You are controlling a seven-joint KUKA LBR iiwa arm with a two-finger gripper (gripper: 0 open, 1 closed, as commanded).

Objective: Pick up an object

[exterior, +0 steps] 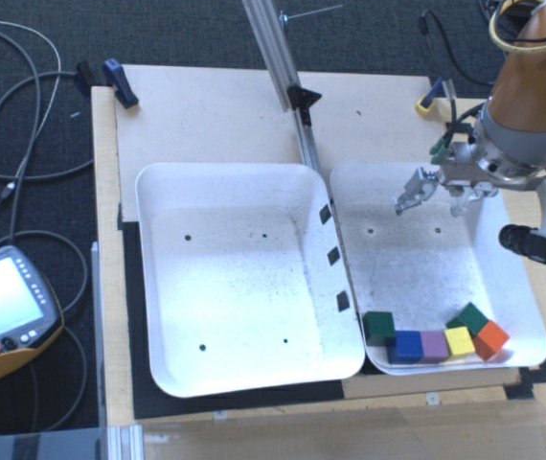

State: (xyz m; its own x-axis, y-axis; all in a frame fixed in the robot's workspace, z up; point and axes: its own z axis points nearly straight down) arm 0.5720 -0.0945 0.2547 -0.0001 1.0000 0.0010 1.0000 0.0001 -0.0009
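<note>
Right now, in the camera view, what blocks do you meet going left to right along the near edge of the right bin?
Dark green block → blue block → purple block → yellow block → orange block. A second green block sits behind the yellow and orange ones, so I leave it out.

No text, label, brand, number or sign can be read anywhere: the lit screen of the handheld pendant [3,300] at the left is washed out, and the coloured blocks [434,338] carry no markings.
</note>
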